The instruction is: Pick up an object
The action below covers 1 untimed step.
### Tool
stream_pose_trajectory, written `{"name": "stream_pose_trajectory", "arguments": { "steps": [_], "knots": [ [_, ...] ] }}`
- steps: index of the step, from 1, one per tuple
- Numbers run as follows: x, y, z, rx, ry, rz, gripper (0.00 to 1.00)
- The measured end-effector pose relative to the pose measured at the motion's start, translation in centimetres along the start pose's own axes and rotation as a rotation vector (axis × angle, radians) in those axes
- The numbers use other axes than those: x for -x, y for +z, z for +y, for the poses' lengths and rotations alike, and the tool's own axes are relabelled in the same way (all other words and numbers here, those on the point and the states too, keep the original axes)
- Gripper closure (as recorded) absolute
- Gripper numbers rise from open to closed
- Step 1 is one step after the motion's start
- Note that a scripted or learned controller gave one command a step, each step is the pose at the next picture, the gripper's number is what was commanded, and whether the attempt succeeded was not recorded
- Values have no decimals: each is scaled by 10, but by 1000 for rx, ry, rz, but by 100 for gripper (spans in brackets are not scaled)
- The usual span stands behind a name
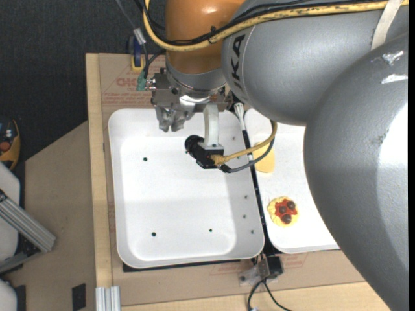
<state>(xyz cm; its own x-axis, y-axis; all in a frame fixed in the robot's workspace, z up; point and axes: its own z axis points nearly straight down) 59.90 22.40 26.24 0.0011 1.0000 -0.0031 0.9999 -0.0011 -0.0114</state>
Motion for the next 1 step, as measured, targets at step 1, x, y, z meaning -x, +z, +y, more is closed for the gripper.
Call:
{"name": "stream_pose_trajectory", "arguments": {
  "steps": [1],
  "knots": [
    [-1,-83,18,21,-2,6,100]
  ]
}}
